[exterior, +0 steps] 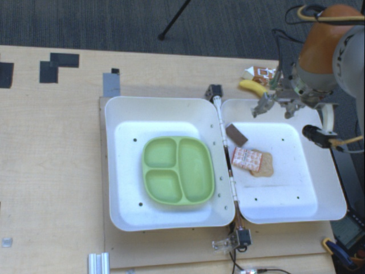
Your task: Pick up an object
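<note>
Holding green tray (178, 171) left bin (122, 170); packet (247, 159) right bin (308, 181).

The light is bright and even, and it seems to come from above. The two white bins (171, 110) shine so much that their rims look washed out. The green plate (178, 171) has a soft glow along its edges. Shadows are faint and small. The picture is a little blurry and grainy. The dark floor (114, 10) at the top looks dim.

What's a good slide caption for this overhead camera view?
Claw open above right bin; green tray in left bin.
</note>
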{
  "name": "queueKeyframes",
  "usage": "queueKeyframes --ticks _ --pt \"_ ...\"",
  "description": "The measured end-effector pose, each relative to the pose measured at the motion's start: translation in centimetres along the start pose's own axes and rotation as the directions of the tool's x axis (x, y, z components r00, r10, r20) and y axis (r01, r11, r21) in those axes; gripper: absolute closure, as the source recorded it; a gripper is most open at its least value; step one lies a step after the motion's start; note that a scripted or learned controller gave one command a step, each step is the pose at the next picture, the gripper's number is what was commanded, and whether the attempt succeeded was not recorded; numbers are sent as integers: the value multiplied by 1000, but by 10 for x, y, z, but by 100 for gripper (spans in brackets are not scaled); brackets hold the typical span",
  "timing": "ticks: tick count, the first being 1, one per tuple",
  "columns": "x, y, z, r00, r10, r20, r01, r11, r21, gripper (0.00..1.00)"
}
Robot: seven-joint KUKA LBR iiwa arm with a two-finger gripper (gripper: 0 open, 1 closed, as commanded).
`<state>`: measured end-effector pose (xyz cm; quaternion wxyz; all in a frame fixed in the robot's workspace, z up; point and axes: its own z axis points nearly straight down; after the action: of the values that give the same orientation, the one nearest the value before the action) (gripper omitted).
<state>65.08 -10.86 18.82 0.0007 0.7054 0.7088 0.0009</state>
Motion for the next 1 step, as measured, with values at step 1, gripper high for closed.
queueKeyframes --ticks 1 --pt "-13 -83 74 1000 2 0 -2 1000 0 0"
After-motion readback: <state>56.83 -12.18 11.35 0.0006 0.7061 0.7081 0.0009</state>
